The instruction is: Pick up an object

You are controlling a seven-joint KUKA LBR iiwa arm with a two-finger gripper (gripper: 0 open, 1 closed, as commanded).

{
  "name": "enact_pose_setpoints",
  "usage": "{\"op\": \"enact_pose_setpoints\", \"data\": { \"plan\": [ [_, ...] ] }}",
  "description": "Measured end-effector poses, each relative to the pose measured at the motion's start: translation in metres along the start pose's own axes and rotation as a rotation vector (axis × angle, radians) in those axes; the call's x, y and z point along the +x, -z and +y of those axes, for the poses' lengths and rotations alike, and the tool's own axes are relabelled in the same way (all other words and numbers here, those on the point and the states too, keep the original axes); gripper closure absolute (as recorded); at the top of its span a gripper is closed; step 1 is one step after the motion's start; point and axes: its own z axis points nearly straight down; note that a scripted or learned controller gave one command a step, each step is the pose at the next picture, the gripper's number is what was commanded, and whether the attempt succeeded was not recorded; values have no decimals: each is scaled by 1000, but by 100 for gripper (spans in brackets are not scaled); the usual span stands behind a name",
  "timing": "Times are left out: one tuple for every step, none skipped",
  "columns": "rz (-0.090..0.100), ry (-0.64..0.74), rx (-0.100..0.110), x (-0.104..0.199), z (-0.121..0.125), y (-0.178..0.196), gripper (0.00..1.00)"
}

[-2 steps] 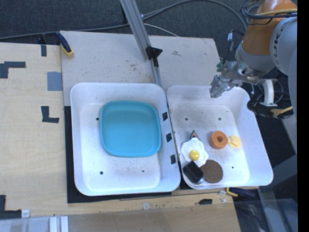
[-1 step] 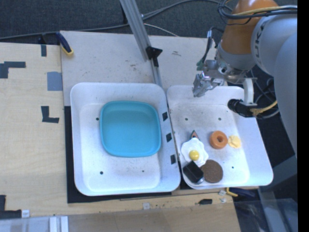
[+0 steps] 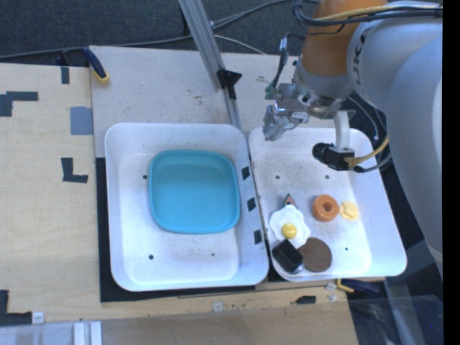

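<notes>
From where I stand, the right bin holds a small huddle of toy food near its front-left corner. There is a fried egg, white with a yellow yolk, an orange doughnut ring just beside it, a pale yellow scrap next to that, a brown round cookie-like disc and a small black block touching the disc. A thin dark pointed bit pokes out above the egg; I cannot make out what it is.

Any of these could be the pick. They all look light and probably rigid plastic or rubber, none fragile. The egg and disc lie flat, so they would be awkward to pinch from above. The doughnut looks the kindest target — thick enough to grip across its outer rim, and standing a little apart from its neighbours. The black block is chunky too, but crowded.

The left bin carries 1 turquoise plate, wide and shallow, slippery-looking and hard to grasp.

The arm reaches in from the right, its orange band high, wrist bent downward. The gripper hangs over the back-left corner of the right bin, well apart from the toys — nothing sits between its fingers, though whether they are spread or closed I cannot tell.
</notes>
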Motion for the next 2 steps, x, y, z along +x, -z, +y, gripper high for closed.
{"op": "enact_pose_setpoints", "data": {
  "plan": [
    [0,0,2,58,4,-9,100],
    [0,-1,1,102,6,-8,100]
  ]
}}
